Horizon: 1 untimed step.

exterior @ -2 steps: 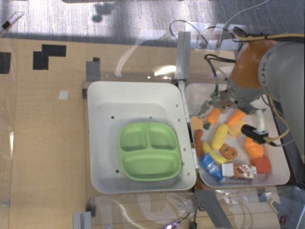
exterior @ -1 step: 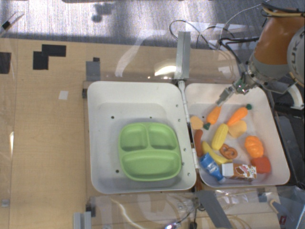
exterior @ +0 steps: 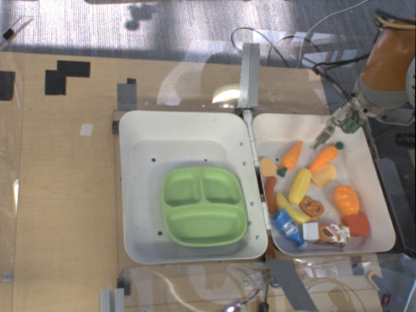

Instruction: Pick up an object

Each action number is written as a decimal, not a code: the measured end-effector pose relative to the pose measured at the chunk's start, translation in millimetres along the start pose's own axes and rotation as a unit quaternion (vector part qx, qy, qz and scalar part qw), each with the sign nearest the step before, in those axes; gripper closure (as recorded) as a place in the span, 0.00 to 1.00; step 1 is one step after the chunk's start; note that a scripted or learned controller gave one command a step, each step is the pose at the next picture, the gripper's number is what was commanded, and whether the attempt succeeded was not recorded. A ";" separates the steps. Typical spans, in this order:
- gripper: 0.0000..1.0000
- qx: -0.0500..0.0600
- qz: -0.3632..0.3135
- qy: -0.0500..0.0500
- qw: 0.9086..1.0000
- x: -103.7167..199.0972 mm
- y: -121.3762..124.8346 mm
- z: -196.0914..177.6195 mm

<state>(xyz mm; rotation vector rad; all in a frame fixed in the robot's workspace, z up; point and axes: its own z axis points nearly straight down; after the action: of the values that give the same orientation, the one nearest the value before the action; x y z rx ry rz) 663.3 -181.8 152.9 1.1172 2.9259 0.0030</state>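
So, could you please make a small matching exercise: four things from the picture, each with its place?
Things:
1. green plate
2. corn
3. gripper
4. blue packet

Places:
A. over the far part of the right bin
B. near edge of the right bin
C. left bin
D. middle of the right bin

Pairs: 1-C, 2-D, 3-A, 4-B

A robotics lab: taped wooden bench [exterior: 58, 194], loose cables [exterior: 286, 44], white bins [exterior: 130, 148].

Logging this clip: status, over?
Gripper above right bin, nothing visibly held. Nearest: carrot, just below it. Toy food crowded around; green tray in left bin.
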 end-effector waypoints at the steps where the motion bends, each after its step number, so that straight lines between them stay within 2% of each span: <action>1: 0.00 -0.001 0.086 0.000 0.996 48.8 20.0 63.0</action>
<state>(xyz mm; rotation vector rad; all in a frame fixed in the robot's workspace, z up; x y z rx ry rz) 640.9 -134.5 89.6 1.3652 2.8175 0.0065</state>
